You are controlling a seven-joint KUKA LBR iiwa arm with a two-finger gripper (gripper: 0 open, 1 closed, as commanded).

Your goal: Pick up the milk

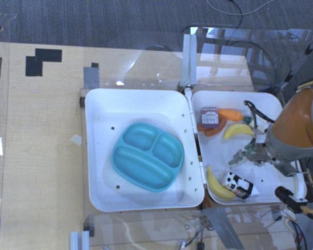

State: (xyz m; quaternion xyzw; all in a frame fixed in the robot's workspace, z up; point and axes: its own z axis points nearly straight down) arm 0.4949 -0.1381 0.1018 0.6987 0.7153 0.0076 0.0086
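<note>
Jaws (239,159): metal, grey, at the end of the arm (297,126) reaching in from the right; whether parted or closed cannot be told, and nothing is seen between them. They hang over the middle of the right bin (271,104), just far of the milk. Milk (237,184): small carton, white with black patches, boxy, lying on its side at the near edge of the right bin, touching the near banana. Near banana (218,184): yellow, curved, smooth, against the bin's near-left wall. Far banana (238,131): yellow, curved, in the middle of the same bin. Carrot (230,114): orange, tapered, glossy, just far of that banana. Small box (209,117): red and purple, squarish, at the bin's far left, with an orange-red piece (213,131) below it. Left bin (99,155): shallow, white, rounded corners, smooth plastic. Plate (147,155): teal, rounded, divided into three compartments, lying flat in the middle of the left bin. Tabletop (36,155): pale wood grain, matte, with black square marks (41,60) at the far left. Arm: rounded orange shell over a grey wrist.
</note>
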